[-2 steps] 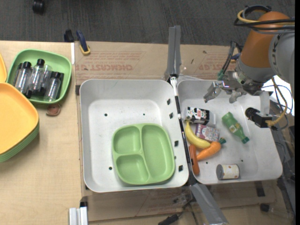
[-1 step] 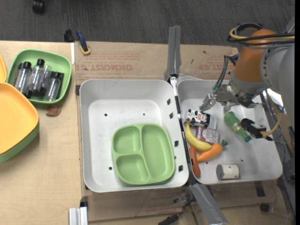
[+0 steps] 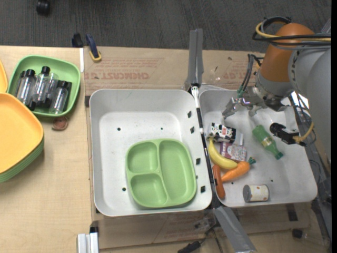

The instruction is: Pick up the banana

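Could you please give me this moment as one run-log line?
task: pick banana | banana: in right bin, beside carrot | claw: above bin's far end, apart from banana | status: not grasped

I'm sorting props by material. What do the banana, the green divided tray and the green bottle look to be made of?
Banana: smooth, evenly yellow with a slight sheen, probably a plastic toy, though real fruit is possible.
Green divided tray: matte moulded plastic, uniform colour, rounded compartments.
Green bottle: glossy plastic, judging by its highlights; possibly translucent.
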`<state>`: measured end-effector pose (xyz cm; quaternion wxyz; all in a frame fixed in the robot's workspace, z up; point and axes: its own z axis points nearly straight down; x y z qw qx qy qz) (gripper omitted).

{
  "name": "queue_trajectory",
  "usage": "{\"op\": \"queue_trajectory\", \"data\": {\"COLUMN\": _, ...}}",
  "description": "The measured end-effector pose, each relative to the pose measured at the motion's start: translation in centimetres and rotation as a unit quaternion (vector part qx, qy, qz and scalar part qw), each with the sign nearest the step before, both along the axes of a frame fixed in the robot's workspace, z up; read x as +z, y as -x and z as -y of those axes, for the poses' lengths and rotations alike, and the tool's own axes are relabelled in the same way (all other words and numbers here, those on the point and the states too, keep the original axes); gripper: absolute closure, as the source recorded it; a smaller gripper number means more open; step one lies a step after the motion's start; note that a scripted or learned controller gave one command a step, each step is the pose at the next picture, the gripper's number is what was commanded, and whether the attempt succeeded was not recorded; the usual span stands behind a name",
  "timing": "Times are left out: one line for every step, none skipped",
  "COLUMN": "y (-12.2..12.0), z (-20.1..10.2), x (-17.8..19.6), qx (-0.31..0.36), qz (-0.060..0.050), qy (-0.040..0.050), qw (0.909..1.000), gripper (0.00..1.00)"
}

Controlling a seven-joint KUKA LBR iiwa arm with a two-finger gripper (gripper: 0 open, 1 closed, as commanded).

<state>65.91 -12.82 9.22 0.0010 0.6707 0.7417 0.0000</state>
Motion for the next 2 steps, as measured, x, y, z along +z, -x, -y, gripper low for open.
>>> {"op": "queue_trajectory", "data": {"y": 0.0, "z": 0.0, "x": 1.0, "qx": 0.000, "qz": 0.001, "qy": 0.0006, "qw": 1.0000, "gripper": 1.00}}
{"op": "queue_trajectory", "data": {"y": 1.1, "z": 1.4, "x": 9.6, "qx": 0.013, "qz": -0.001, "qy": 0.0001, "qw": 0.9999, "gripper": 1.00}}
